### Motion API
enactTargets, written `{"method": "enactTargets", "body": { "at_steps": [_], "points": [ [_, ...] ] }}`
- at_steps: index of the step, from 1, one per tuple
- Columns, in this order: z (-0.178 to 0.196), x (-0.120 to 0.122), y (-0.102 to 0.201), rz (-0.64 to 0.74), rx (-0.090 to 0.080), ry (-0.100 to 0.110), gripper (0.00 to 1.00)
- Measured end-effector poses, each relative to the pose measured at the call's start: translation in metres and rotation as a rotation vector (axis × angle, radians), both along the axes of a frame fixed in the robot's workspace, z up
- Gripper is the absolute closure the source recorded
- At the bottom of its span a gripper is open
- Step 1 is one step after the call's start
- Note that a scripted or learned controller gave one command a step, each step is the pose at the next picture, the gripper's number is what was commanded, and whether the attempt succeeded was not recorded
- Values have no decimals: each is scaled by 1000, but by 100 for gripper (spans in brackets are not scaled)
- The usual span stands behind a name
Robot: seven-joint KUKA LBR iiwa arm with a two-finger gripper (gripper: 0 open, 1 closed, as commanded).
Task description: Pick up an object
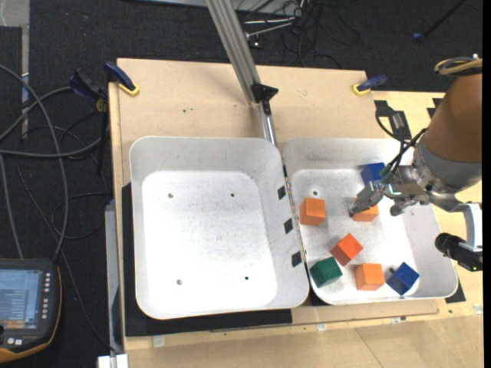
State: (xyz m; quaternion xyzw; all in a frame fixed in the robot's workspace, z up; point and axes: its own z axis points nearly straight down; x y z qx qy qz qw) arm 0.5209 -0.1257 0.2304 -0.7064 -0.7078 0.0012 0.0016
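Orange block at the hand: an orange block [367, 214] lies in the right bin [437, 240], toward its middle right, and looks like the one being gone for. Only its lower part shows below the dark fingers.

Hand: the hand [364, 204] sits low over that block, reaching in from the right. Whether it is open, closed or gripping, I cannot tell from here; the dark metal hides the gap.

Arm: the grey arm [453, 140] bends in over the right bin's far corner, cables trailing off the wrist.

Other blocks in the right bin: an orange cube [312, 211] well to the left near the dividing rim; a blue block [374, 172] just behind the hand; a tilted orange block [347, 248] nearer the front; a green cube [326, 271], another orange cube [369, 276] and a blue cube [402, 277] along the front edge.

Left bin: the left bin [146, 228] stands beside it on the tan surface [192, 98].

Step in hand: by my reckoning, the grasp itself. The hand is down at the block, and the block rests on the bin floor, not lifted.

Next move calls for: a firm close across two opposite faces, then a straight lift. The blue block behind is close enough to be nudged.

Risk: if the fingers sit on the block's top or an edge, it may skid away or tip out during the lift.
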Motion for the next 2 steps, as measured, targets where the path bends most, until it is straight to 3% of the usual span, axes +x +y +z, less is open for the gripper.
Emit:
{"method": "enactTargets", "body": {
  "at_steps": [1,2],
  "points": [
    [2,1,0,-2,-1,-4,0],
    [-59,6,4,-2,0,2,0]
  ]
}}
